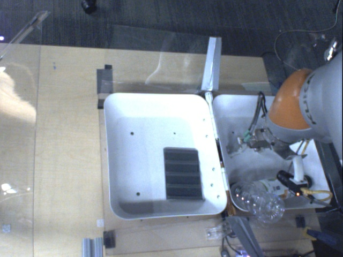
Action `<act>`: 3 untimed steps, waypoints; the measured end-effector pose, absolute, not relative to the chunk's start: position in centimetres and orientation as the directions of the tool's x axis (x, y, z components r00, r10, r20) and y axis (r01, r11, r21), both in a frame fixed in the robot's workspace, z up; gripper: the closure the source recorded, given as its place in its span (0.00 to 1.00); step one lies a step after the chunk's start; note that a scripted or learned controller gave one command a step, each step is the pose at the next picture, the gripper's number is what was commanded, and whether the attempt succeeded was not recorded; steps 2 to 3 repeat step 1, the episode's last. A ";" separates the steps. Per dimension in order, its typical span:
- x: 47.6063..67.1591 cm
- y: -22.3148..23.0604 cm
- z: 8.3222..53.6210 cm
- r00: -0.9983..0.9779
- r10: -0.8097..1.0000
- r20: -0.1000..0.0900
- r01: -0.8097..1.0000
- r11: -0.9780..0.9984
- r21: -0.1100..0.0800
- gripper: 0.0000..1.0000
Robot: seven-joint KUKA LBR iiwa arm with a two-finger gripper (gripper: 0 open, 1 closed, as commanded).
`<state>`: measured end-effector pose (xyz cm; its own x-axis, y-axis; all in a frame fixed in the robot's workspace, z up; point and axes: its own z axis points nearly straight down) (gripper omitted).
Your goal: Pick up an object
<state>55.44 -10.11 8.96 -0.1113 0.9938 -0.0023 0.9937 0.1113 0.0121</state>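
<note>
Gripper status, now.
Gripper: over the right bin; open or closed cannot be told.

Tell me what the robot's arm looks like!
The arm is thick, round and grey, with a shiny orange band like a ball above the wrist. Thin dark cables run down beside it toward the metal gripper over the right bin.
</note>
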 end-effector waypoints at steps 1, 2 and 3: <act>60.9 -10.0 8.8 0.092 0.996 0.000 0.996 -0.092 0.010 0.00; 60.9 -10.0 8.8 0.092 0.996 0.000 0.996 -0.092 0.010 0.00; 60.9 -10.0 8.8 0.092 0.996 0.000 0.996 -0.092 0.010 0.00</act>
